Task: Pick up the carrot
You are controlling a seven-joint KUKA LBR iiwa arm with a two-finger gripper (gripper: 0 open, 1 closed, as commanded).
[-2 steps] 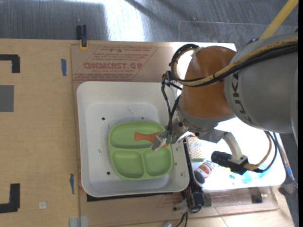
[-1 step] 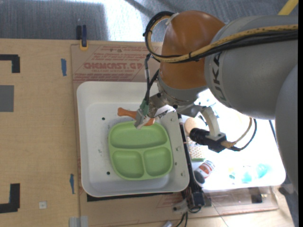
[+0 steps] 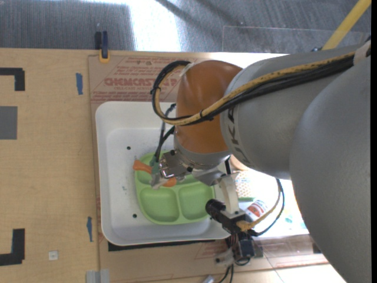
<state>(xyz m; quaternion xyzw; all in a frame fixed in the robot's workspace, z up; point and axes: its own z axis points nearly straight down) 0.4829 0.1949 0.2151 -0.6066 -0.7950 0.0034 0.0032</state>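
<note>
Gripper down over small orange carrot on green plastic divided tray, 9 o'clock of wrist; claw state can't tell; lift not done.

White bin at centre of desk, shallow, rounded corners. Green divided tray inside bin, toward its near right side, compartments visible. Bin sits on cardboard sheet with red printed lettering. Blue tape strips on desk left of cardboard. Black corner marks near desk's left edge. Blue clamp at cardboard's far edge. Colourful packet right of tray, partly hidden.
</note>
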